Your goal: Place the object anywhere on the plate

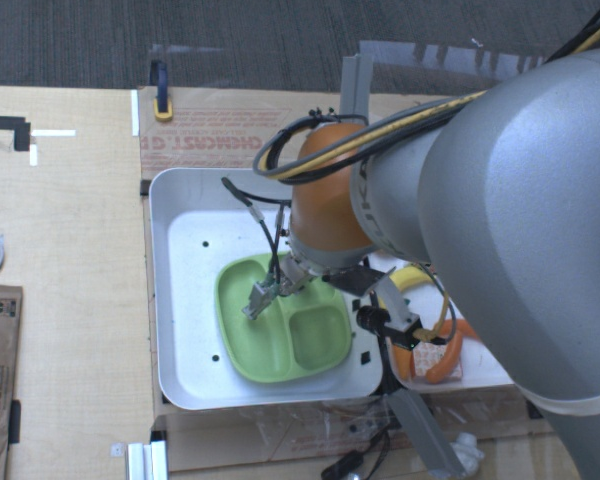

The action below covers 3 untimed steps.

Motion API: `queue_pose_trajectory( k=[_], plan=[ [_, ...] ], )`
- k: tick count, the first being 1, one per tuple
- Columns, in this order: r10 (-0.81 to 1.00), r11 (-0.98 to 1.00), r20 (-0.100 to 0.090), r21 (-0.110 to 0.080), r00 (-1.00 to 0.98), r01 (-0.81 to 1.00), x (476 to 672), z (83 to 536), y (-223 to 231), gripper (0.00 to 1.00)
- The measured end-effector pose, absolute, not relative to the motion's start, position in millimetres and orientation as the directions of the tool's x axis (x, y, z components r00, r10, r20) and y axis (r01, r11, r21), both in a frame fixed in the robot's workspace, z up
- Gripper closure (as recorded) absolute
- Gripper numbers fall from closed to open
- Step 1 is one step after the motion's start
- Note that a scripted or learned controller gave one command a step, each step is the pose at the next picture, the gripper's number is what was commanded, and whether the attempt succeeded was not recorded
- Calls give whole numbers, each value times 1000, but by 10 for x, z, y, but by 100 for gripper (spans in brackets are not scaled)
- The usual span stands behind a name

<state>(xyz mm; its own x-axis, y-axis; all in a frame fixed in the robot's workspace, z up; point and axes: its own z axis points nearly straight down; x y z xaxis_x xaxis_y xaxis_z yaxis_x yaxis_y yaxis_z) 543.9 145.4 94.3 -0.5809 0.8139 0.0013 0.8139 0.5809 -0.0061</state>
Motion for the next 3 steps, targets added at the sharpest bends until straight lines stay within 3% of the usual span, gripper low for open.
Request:
queue_pose_trajectory(
  k=[1,2,3],
  plan=[
    [883,469,0,-8,-469,883,5673,897,1701,0],
    [822,569,0,-4,-569,822,5815,1889,819,0],
    [822,570,0,-9,-570,822,5826,1943,811,100]
  ],
)
